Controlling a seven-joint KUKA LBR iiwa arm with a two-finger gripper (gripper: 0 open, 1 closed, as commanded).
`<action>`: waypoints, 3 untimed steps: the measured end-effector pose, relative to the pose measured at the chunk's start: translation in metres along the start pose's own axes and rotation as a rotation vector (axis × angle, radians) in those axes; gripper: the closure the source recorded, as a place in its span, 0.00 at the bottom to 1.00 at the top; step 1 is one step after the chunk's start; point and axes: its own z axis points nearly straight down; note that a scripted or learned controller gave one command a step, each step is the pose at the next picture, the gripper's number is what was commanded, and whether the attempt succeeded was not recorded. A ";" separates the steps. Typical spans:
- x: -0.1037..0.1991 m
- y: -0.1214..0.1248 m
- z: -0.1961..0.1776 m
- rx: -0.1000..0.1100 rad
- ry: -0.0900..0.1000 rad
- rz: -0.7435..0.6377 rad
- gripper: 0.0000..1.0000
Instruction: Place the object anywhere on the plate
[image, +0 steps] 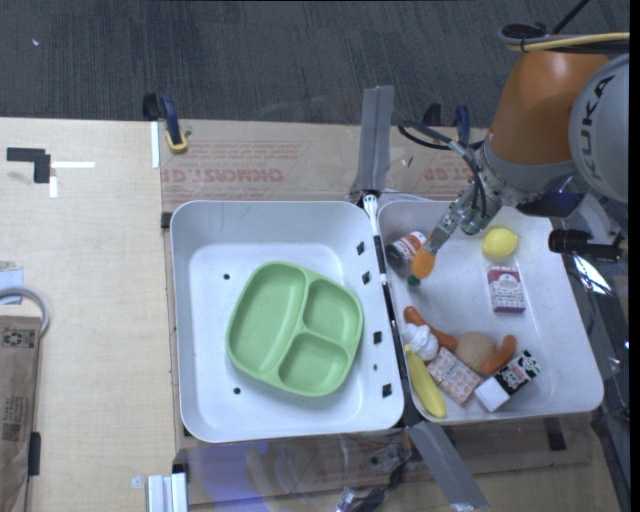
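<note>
While the gripper (428, 256) hangs over the right bin (560, 330), an orange object (424, 264) sits clamped between its fingers, near the divider. Green plate (295, 328) lies in the left bin. Risk: shallow pinch; object slips during transfer.

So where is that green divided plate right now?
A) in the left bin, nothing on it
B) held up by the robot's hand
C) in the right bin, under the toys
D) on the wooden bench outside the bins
A: the green plate lies flat in the left bin with its three compartments bare, while the lemon and other small items sit in the right bin.
</note>
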 end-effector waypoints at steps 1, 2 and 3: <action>0.045 0.048 0.007 0.000 0.001 -0.391 1.00; 0.021 0.040 -0.014 -0.001 -0.001 -0.506 1.00; 0.028 0.045 -0.016 0.000 0.001 -0.624 1.00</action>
